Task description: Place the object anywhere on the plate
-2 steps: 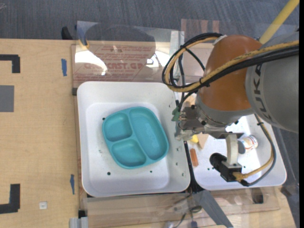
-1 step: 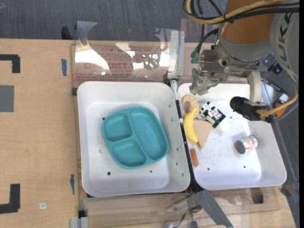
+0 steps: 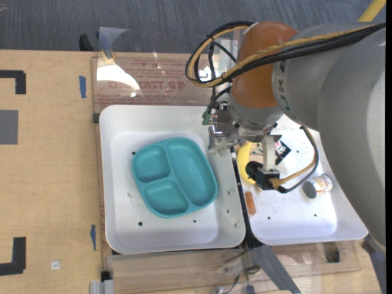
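My arm [image 3: 318, 72]: I reach in from the right, my grey bulk covering the upper right of the bench and my orange band [image 3: 260, 60] sitting above the seam between the two bins.
My gripper [image 3: 236, 144]: it hangs over the inner edge of the right bin, just beside the divider; I cannot tell from here how its tips stand, or whether anything sits between them.
Plate [image 3: 174, 176]: teal, three compartments, lying flat in the left bin [image 3: 122, 225], turned at a slant; all of its compartments are bare.
Object: a yellow piece [image 3: 246, 164] lies in the right bin [image 3: 306, 225], close to the left wall and right under my wrist, partly covered by black cabling.
Other things in the right bin: a thin orange stick [image 3: 250, 203] along the left wall, a small pale bottle [image 3: 318, 184] near the right side, a dark item with a red spot [image 3: 280, 149] near my wrist.
Edges: the plate's right rim lies near the divider; its left rim is well apart from the bin's left wall.
Open room: white floor shows around the plate, widest at the lower left and top left; the lower part of the right bin is also open.
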Tool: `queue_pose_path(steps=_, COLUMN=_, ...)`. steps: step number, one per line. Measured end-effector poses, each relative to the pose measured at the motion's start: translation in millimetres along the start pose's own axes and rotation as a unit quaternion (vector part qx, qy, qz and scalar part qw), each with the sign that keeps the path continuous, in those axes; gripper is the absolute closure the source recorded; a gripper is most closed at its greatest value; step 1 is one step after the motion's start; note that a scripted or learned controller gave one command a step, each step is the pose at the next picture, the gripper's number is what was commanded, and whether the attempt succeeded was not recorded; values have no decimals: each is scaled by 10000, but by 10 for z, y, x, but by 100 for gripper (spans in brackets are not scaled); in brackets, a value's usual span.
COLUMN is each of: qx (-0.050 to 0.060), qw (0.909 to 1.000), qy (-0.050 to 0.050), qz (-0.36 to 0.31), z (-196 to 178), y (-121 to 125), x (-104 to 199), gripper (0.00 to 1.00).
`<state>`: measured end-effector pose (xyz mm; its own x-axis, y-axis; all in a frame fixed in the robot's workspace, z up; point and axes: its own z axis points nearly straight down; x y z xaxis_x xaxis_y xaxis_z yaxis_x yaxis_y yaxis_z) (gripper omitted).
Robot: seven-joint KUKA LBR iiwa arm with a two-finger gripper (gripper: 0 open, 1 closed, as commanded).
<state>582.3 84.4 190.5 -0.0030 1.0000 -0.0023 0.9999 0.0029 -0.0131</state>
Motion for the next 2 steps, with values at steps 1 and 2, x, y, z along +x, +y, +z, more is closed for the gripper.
queue_pose_path(steps=1, qx=-21, qw=10000, qy=13, qz=-22, z=382, y=-248, x=685, gripper=100)
queue_pose_path(steps=2, qx=-120, qw=9999, qy=14, qz=36, z=-1120, y=30, x=-57, gripper=100)
